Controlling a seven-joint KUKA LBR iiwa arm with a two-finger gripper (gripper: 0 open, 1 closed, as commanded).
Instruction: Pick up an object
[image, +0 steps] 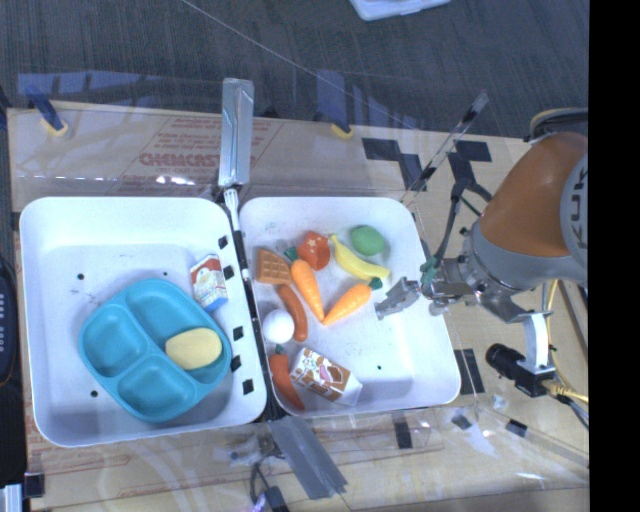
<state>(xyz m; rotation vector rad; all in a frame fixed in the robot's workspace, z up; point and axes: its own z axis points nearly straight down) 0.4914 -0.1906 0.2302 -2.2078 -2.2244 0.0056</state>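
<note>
We see two white bins side by side on the counter (120, 160). The left bin (60, 225) holds a blue tray (120, 345) with three compartments; a yellow lump (194, 347) sits in the tray's 3 o'clock compartment. A small carton (209, 282) lies at the tray's 1 o'clock, beside the bin's right wall.

The right bin (425, 365) holds the toy food. From its centre, a waffle (271, 266) lies at 10 o'clock, a tomato (314, 250) at 11, a lime (367, 240) at 1, and a banana (358, 263) just below the lime. Two carrots (308, 290) (346, 303) meet in a V near the middle. A sausage (292, 310) runs along the left carrot, with an egg (277, 326) touching its lower end. At 6 o'clock lies a printed juice box (324, 375), and a second sausage (283, 382) lies at 7 along the wall.

The arm (530, 220) reaches in from 3 o'clock. The pincer (397, 297) hangs over the bin's right part, just beside the right carrot's green top; its tips look spread slightly with nothing between them, and none of the food is lifted.

A metal bar (236, 135) stands at 12 o'clock above the seam between the bins. Faint red print on the counter starts "CHEM"; we cannot read the rest. The orange arm cover shows "KU" at the picture's edge.
</note>
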